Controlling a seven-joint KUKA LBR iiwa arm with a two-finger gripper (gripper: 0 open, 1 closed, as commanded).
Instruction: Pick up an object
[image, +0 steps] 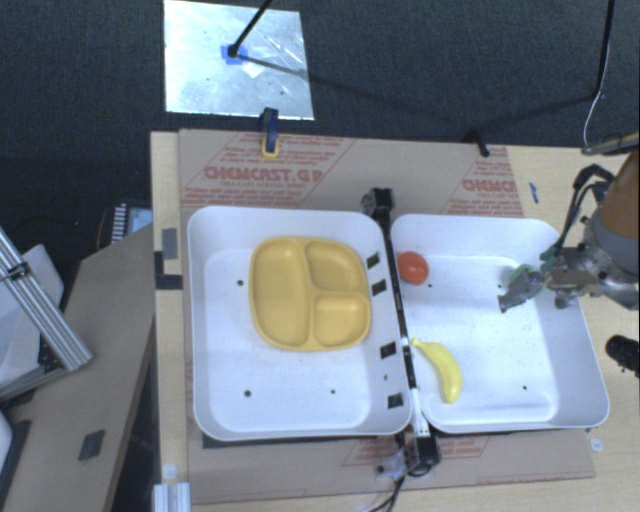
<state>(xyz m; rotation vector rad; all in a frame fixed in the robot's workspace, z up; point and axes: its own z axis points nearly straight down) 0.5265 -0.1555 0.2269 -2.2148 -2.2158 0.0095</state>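
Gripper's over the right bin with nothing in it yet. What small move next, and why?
Probably ease the gripper left toward the small orange-red ball, roughly level with it across the right white bin. The yellow toy banana lies further off, near the front by the divider. Nothing sits between the fingers.

A pale wooden bench (165, 330) is carrying a brown cardboard sheet (330, 168) printed with red lettering, and the two white bins are sitting on that sheet side by side, their inner rims touching along a dark seam. The left bin (215, 400) is lying nearer the bench's left edge, the right bin (575, 400) reaching toward its right side. A small yellow and blue clamp (269, 133) is gripping the cardboard's far edge.
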